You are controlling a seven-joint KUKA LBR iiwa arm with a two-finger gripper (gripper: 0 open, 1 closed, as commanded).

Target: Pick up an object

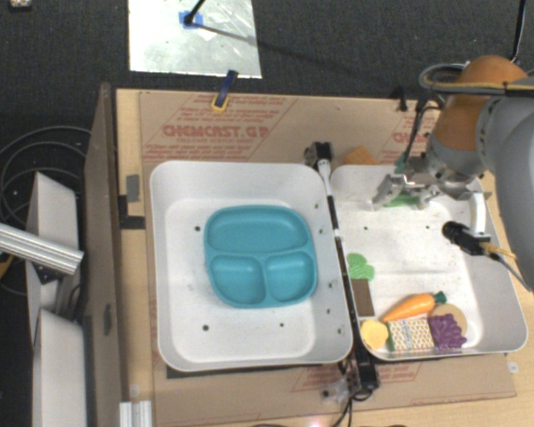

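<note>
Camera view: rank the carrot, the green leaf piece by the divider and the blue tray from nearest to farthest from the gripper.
Measured from the gripper, at the right bin's far edge:
1. Green leaf piece, right bin, against the divider, nearest.
2. Carrot, right bin's near end, beside the other toy foods.
3. Blue tray, middle of the left bin, farthest.

The cardboard sheet (pixel 249 118) reads "CHEMCAST" in red.

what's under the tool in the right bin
A green item shows just beneath the tool, against the right bin floor. The tool covers most of it, so its shape and type are unclear.
</note>
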